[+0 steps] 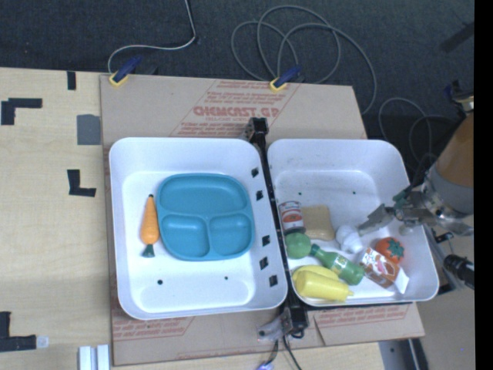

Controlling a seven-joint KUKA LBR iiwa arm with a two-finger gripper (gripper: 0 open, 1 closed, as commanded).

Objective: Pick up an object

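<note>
1. The task is barely begun, by my reading: nothing is lifted. The robot's jaws (383, 218) sit low over the right side of the right bin (331, 154), reaching in from the right edge.
2. The jaws look spread fairly wide, with nothing between them; the view is small and blurred here, so that is my best reading, not a certainty.
3. No one object is named, so any toy will do. Nearest, just below and left of the jaws, is a small white object (348, 238). Just below the jaws lies a red and white packet (384, 262).
4. Further left of the jaws: a tan block (319, 222), a small can (290, 216) and a green bottle (327, 257). A yellow banana-like toy (319, 284) lies below and left.
5. What is left: closing on one item and raising it clear.
6. Obstacles: the toys are packed tightly, several touching, so neighbours may crowd a grasp. The bin wall stands close on the arm's side.
7. Well away to the left, the left bin (123, 176) holds a blue divided plate (205, 216) and an orange carrot toy (149, 222). Both bins rest on cardboard (223, 106) on the counter (46, 206).
</note>
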